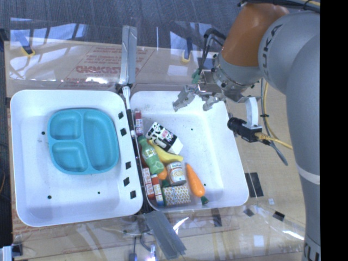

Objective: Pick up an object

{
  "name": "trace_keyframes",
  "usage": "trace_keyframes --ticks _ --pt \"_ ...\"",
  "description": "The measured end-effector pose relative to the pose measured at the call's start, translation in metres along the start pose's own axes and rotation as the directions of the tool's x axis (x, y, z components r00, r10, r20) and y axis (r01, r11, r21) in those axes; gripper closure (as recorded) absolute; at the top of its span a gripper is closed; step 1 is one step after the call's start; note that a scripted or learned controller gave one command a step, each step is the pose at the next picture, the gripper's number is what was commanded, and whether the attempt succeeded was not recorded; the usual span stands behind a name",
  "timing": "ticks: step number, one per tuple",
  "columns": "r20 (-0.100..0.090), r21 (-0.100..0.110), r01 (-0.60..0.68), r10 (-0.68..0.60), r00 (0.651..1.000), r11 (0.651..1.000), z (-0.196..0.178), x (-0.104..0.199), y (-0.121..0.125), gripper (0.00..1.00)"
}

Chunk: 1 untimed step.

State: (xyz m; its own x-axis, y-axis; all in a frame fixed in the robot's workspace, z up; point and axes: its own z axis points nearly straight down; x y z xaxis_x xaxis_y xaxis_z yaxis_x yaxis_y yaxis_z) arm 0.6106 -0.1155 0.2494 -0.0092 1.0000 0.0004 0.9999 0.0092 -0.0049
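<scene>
In the lower middle of the frame, against the left wall of the right shallow white plastic bin [231, 162], lies a small heap: an orange plastic carrot [195, 180], a woven beige block [176, 195], a small round tin can [176, 172], a yellow banana [164, 155], a green bottle [150, 156] and a black-and-white spotted carton [163, 136]. Higher up, over the bin's far edge, the metal two-finger gripper [193, 103] hangs with fingers spread wide, holding nothing, well apart from the heap. In the left white bin [27, 200] rests a turquoise divided plate [83, 140].
</scene>
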Motion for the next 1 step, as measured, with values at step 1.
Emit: trace_keyframes --ticks 1 --pt "0.004 -0.023 0.122 -0.122 0.993 0.992 0.1358 -0.0245 -0.0342 0.0"
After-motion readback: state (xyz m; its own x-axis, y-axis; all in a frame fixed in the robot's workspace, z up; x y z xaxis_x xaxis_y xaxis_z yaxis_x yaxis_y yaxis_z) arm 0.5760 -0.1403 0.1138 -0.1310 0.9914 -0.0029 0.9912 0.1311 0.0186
